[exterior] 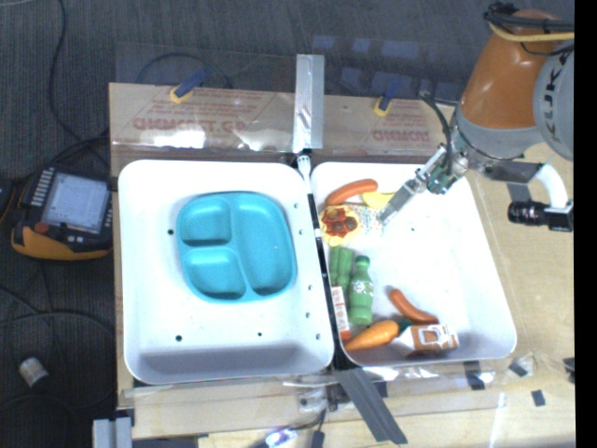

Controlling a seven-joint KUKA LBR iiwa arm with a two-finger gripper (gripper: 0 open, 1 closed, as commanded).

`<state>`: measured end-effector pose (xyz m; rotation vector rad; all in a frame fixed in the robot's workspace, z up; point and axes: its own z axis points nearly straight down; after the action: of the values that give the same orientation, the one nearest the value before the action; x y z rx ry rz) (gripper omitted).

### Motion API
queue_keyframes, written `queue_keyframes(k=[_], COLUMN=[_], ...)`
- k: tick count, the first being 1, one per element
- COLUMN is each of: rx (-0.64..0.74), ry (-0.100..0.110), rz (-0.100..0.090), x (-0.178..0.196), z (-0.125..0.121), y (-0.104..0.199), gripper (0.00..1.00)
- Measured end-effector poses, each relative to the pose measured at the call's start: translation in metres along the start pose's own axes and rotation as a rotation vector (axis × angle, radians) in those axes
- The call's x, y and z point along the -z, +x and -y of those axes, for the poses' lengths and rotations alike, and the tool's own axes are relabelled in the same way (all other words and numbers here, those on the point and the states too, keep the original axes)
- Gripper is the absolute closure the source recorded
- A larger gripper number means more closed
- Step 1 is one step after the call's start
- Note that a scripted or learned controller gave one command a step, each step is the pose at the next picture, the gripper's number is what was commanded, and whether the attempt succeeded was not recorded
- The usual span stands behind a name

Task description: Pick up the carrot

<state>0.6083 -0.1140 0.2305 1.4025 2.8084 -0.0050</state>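
Note:
The carrot (371, 334) is orange with a green stalk end. It lies near the front edge of the right bin (466, 250), beside a small box. My gripper (382, 215) hangs over the back part of that bin, slanting down to the left from the wrist. Its tip is next to a yellow and red toy food piece (343, 219), well behind the carrot. Nothing shows in its grasp.
Also in the right bin are an orange sausage (350, 191) at the back, two green bottles (351, 283) along the left wall, a second sausage (410, 304) and a brown box (434, 339). The left bin (149, 325) holds a blue divided plate (233, 245).

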Motion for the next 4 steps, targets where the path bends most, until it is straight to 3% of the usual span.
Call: queue_keyframes(k=[1, 2, 3, 4], rx=[-0.019, 0.218, 0.218, -0.094], ry=[0.001, -0.010, -0.016, -0.001], rz=[-0.004, 0.004, 0.006, -0.005], x=[-0.065, -0.140, -0.130, -0.038], z=[0.075, 0.122, 0.120, 0.070], y=[0.046, 0.038, 0.038, 0.114], gripper=[0.00, 0.00, 1.00, 1.00])
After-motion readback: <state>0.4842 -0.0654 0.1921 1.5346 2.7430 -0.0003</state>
